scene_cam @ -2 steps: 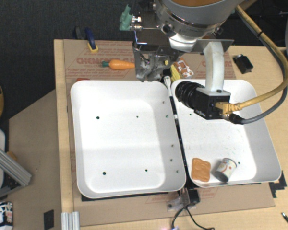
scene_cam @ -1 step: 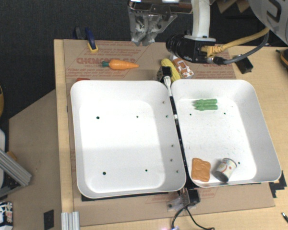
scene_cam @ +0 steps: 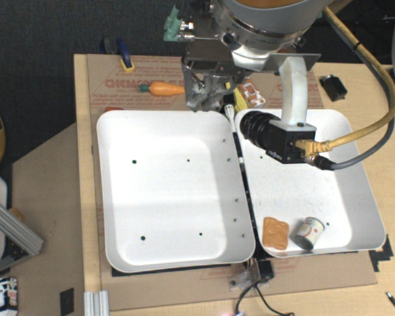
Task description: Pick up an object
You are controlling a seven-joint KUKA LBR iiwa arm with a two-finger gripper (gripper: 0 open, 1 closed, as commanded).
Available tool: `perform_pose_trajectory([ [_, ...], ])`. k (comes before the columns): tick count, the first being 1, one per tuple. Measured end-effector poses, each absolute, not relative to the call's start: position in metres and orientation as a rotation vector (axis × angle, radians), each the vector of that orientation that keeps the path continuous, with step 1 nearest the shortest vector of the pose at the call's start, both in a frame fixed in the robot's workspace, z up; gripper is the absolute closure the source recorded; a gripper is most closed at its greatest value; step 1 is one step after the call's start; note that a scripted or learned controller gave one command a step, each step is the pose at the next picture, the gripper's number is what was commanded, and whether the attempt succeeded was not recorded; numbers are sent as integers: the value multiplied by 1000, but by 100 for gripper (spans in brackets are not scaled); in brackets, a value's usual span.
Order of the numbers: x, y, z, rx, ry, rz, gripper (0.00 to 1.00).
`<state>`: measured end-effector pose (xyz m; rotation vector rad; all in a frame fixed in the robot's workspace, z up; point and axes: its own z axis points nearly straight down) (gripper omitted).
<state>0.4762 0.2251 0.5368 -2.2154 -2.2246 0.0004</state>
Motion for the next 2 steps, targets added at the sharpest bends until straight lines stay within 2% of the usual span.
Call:
perform_pose_trajectory([
  [1,547,224,534,-2227,-2219,-3,100],
  [2,481,225,536,-2216,-2223,3,100],
])
